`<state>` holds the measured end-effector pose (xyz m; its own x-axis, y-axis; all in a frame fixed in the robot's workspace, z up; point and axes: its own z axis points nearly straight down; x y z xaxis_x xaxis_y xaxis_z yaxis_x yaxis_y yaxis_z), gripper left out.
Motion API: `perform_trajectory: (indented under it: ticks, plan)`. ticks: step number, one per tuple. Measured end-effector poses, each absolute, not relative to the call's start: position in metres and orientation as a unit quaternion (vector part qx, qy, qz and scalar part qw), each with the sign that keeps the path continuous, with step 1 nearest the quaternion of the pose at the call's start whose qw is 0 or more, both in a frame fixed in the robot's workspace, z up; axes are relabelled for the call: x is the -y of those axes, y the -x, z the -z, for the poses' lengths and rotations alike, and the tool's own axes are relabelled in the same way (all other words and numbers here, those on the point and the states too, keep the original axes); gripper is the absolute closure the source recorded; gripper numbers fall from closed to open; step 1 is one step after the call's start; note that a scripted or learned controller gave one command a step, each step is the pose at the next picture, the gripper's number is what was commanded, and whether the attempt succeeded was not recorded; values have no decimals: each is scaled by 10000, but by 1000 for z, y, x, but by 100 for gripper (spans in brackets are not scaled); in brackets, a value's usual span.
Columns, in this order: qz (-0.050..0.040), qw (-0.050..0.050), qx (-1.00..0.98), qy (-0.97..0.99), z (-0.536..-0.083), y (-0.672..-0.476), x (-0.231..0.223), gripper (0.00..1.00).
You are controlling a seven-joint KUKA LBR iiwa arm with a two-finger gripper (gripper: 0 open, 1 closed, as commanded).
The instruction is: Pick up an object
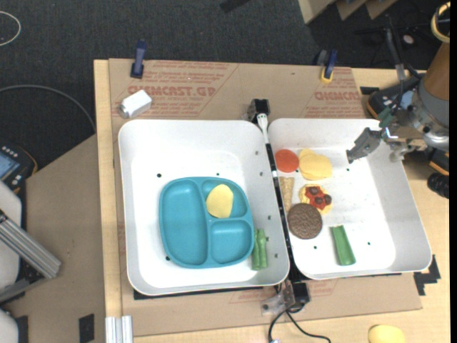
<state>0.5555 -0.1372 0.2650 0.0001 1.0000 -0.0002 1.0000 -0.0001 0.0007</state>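
Observation:
The right bin (pixel 400 213) holds a red disc (pixel 287 161), a yellow lumpy piece (pixel 315 166), a small pizza-like piece (pixel 316 197), a brown round cookie (pixel 305 221), a green stick (pixel 343 244) and a beige strip (pixel 285 189) along its left wall. My gripper (pixel 360 147) hangs over the bin's upper right part, to the right of the yellow piece and apart from it, with nothing seen in it. In the left bin (pixel 143 156) a teal divided plate (pixel 187 224) carries a yellow piece (pixel 220 201) in its upper right compartment. A green piece (pixel 259 249) lies beside the plate.
Both bins rest on a cardboard sheet (pixel 214 84) held by blue clamps (pixel 138 57) at the back. A small white block (pixel 136 103) lies at the back left. The arm's wrist (pixel 428 113) overhangs the right bin's far right corner. A yellow object (pixel 385 333) sits at the front right.

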Motion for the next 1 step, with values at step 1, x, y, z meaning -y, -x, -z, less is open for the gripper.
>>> perform_trajectory:
  ticks: [1]
  plan:
    - [-9, 18, -7072, -7070, -276, -556, 137, 100]
